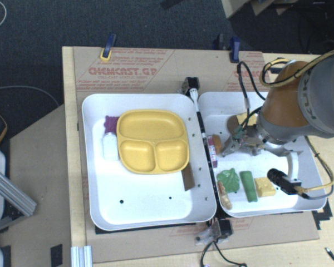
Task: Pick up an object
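Gripper (240, 143) is hovering in the right bin (211, 107), can't tell its grip state, so I'd be dropping straight onto the green block (247, 186) nearer that bin's front edge.

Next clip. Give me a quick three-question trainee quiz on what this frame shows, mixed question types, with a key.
1. True or false: the yellow divided tray lies in the left bin.
2. Which bin is the gripper over? A) left B) right
3. Fill in: just left of the green block lies a crumpled ____ item.

Key: 1 true; 2 B; 3 green.
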You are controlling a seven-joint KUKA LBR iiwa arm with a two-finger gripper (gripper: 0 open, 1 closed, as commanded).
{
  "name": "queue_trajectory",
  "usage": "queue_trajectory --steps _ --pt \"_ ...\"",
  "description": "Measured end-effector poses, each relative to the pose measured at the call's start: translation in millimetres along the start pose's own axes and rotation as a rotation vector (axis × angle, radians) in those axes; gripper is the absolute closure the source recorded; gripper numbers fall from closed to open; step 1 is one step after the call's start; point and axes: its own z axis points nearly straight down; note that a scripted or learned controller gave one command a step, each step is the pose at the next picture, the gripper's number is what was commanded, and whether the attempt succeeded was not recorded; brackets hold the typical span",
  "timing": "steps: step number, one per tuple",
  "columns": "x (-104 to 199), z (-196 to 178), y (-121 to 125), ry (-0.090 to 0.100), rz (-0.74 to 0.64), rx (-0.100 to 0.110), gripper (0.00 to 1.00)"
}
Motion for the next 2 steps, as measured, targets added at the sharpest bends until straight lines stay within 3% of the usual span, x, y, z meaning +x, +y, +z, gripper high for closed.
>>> queue_trajectory --steps 1,2 --pt "2.2 -11.7 0.6 0.004 0.000 -0.004 1.00" --pt "-6.8 -72.3 2.1 0.006 -0.004 -0.007 1.00"
